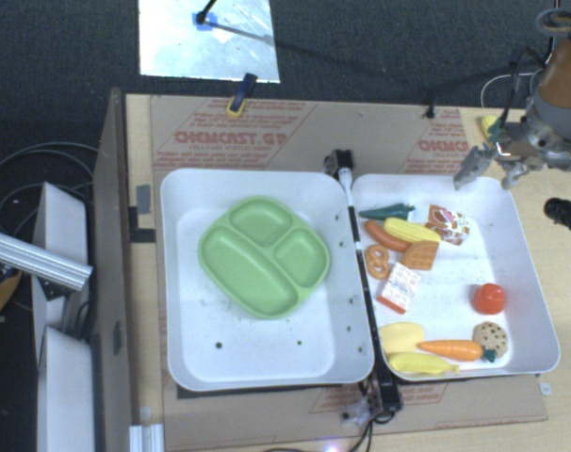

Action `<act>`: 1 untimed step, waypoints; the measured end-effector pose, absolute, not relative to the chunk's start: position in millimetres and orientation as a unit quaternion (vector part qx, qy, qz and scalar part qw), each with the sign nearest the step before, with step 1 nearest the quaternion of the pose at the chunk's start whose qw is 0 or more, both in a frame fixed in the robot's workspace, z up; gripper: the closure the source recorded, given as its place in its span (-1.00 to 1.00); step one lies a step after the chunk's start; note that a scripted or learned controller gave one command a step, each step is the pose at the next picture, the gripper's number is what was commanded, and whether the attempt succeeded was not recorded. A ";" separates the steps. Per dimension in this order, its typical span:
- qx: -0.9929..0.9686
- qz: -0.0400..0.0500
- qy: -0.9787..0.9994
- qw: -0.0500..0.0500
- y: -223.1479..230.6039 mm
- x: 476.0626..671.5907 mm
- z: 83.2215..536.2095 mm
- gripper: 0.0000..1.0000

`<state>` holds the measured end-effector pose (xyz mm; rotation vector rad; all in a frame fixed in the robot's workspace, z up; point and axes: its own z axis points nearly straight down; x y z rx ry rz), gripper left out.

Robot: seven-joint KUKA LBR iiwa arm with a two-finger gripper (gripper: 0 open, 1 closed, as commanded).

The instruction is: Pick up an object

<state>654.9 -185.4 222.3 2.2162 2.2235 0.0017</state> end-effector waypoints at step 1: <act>0.705 -0.001 0.709 -0.002 -153.4 625.6 182.1 -1.00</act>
